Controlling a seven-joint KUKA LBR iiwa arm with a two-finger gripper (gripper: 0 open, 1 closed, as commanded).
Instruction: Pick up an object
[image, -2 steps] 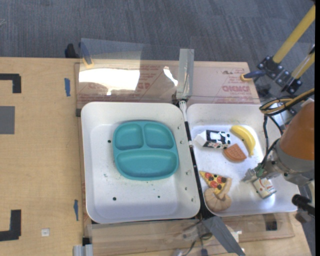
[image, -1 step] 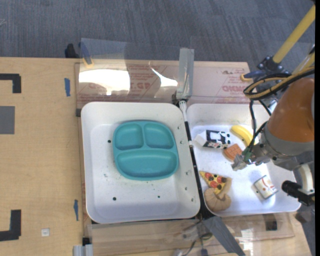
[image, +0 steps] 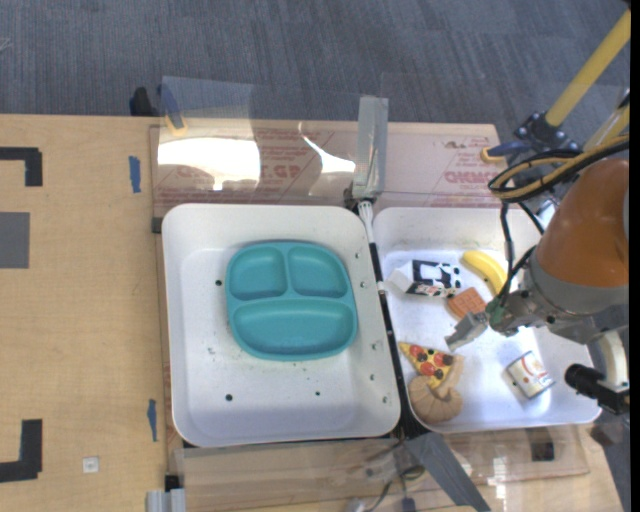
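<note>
My arm comes in from the right over the right bin (image: 560, 408), and my jaws (image: 470, 328) hang above its middle; whether they are open or closed I cannot tell. They sit just beside a small orange piece (image: 464, 300). Toward the far wall lie a black-and-white carton (image: 428, 279) and a banana (image: 486, 269). Near the front rim a pizza slice toy (image: 428, 359) touches a tan round lump (image: 437, 400), and a small white cup (image: 527, 373) lies apart on the right, with bare floor around it. The left bin (image: 190, 400) holds a teal divided plate (image: 291, 300), with free floor all round it. Both bins sit on the bench (image: 70, 320).
</note>
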